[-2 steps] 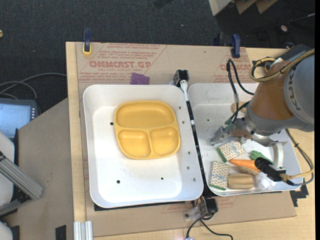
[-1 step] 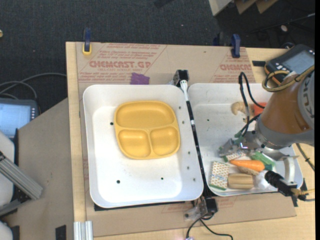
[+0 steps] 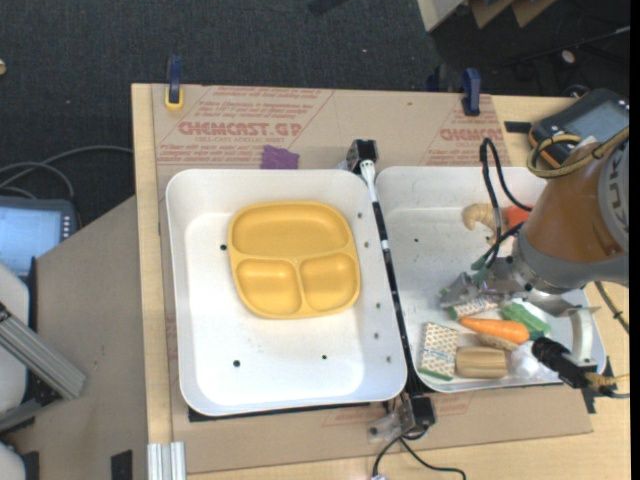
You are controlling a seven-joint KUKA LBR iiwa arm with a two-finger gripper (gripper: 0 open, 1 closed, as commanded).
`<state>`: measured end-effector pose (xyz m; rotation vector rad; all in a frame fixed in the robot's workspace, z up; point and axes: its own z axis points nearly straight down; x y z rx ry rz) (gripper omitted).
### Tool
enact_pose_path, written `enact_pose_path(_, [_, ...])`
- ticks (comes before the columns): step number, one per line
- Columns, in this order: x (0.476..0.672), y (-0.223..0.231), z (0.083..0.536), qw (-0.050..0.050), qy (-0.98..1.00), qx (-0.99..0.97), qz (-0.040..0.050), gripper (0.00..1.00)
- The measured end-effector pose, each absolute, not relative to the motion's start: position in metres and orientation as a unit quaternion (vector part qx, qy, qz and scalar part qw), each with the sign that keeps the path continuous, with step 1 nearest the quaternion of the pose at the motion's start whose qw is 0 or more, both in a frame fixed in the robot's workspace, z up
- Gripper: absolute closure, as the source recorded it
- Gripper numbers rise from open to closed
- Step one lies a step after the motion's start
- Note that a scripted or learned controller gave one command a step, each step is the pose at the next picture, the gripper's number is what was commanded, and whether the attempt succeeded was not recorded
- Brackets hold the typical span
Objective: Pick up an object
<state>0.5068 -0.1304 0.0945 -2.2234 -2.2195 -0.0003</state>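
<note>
My gripper (image 3: 463,293) hangs low over the middle of the right bin (image 3: 425,218), at the end of the grey arm with the orange band (image 3: 570,218). Just below it lie an orange carrot (image 3: 492,329) and a green piece (image 3: 527,317) beside it. Nearer the front edge are a tan bread roll (image 3: 481,364) and a patterned cracker (image 3: 438,350). A small tan object (image 3: 480,216) rests near the bin's back, above the gripper. I see nothing clearly between the gripper's tips.
The left bin (image 3: 190,268) bears a yellow divided plate (image 3: 294,258). A purple scrap (image 3: 279,157) lies on the board behind it. Blue clamps (image 3: 174,80) hold the board's back edge. The arm covers the right bin's right side.
</note>
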Motion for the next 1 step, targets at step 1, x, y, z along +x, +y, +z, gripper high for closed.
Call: enact_pose_path(1, [0.5625, -0.0435, 0.1909, -0.004, -0.711, -0.703, -0.0055, 1.0])
